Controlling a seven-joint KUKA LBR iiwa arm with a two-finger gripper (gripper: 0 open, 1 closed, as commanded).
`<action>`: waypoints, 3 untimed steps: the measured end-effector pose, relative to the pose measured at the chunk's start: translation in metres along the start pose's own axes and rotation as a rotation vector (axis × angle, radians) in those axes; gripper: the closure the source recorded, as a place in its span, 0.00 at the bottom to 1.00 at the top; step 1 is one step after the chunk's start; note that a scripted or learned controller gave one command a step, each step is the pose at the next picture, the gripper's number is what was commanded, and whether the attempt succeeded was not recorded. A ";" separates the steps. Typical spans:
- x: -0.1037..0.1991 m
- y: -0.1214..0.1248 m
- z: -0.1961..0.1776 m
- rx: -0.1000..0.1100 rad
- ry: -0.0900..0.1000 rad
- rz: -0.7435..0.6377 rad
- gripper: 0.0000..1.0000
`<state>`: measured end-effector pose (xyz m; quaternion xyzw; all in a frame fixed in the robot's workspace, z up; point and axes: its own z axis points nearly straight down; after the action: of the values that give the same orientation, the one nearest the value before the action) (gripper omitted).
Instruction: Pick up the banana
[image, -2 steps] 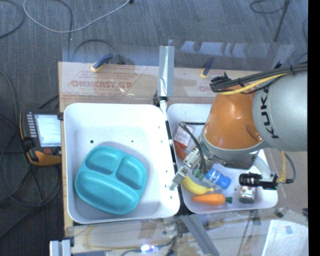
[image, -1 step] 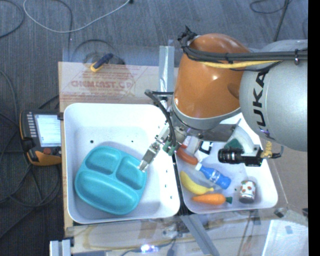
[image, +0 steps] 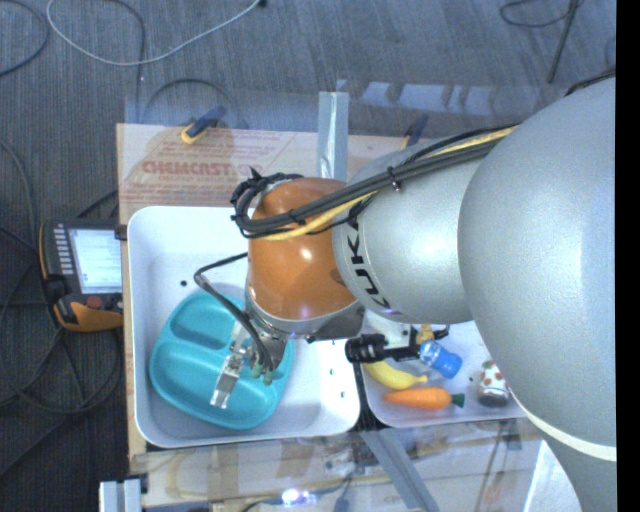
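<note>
The yellow banana (image: 393, 377) lies in the right bin (image: 372, 410), near its left wall. An orange carrot (image: 421, 398) rests just in front of it. My gripper (image: 244, 384) hangs over the left bin (image: 145, 262), far to the left of the banana. It sits above a teal two-lobed dish (image: 190, 355). Its two fingers (image: 226, 383) stand apart, open, with nothing between them. The arm's orange band (image: 295, 255) and grey body cover most of the right bin.
A blue-and-white bottle (image: 441, 360) lies behind the banana, and a small can (image: 491, 384) stands to the right of the carrot. The wall between the two bins (image: 358, 395) runs between the gripper and the banana.
</note>
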<state>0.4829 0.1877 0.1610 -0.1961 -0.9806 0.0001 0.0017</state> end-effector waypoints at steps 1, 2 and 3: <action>-0.027 -0.042 0.067 -0.013 -0.018 -0.328 0.00; -0.068 -0.160 -0.023 0.000 -0.005 -0.551 0.00; -0.069 -0.157 -0.032 -0.007 -0.006 -0.552 1.00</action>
<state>0.4862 0.0161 0.1932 0.0785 -0.9969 -0.0030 -0.0021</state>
